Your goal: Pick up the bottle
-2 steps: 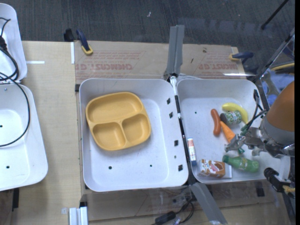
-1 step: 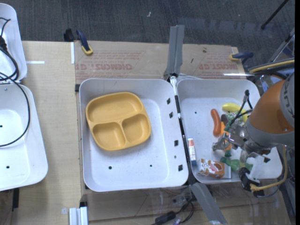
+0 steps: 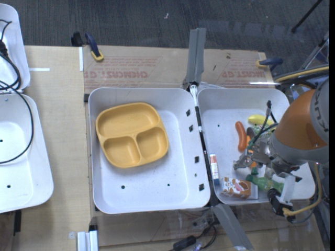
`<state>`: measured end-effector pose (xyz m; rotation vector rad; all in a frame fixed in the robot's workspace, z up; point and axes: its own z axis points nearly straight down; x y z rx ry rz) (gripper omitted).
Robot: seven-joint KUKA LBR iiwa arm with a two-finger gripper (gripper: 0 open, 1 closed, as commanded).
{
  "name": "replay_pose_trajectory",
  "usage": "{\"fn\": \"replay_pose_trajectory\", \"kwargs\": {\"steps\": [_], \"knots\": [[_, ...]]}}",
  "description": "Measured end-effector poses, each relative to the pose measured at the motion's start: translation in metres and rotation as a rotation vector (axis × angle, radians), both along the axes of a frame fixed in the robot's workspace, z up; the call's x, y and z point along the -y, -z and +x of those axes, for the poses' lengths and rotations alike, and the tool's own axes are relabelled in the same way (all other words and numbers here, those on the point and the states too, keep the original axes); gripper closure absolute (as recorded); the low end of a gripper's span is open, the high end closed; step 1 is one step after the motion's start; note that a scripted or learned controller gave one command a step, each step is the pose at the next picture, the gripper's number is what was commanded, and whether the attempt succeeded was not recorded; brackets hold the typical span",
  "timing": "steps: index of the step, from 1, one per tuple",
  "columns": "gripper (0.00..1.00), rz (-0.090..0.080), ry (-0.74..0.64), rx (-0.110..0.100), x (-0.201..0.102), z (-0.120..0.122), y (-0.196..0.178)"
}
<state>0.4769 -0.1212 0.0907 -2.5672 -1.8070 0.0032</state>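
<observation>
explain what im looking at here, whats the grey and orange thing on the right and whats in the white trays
That is a robot arm, reaching in from the right; one camera looks down on the bench from above. Its gripper hangs low over the right bin, among small items: an orange sausage-shaped toy, something yellow, a snack packet and a green bottle, which it is meant to pick up. Whether it holds anything is too cluttered to tell. The left bin holds a yellow divided plate.

A robotics lab: clamped bench (image 3: 52, 67), two white bins (image 3: 104, 192), cables, carpet floor.
</observation>
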Motion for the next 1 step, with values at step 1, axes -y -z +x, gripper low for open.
{"fn": "replay_pose_trajectory", "kwargs": {"steps": [1], "knots": [[0.0, -0.002, 0.154, 0.0, 0.0799, 0.0002, -0.0565]]}}
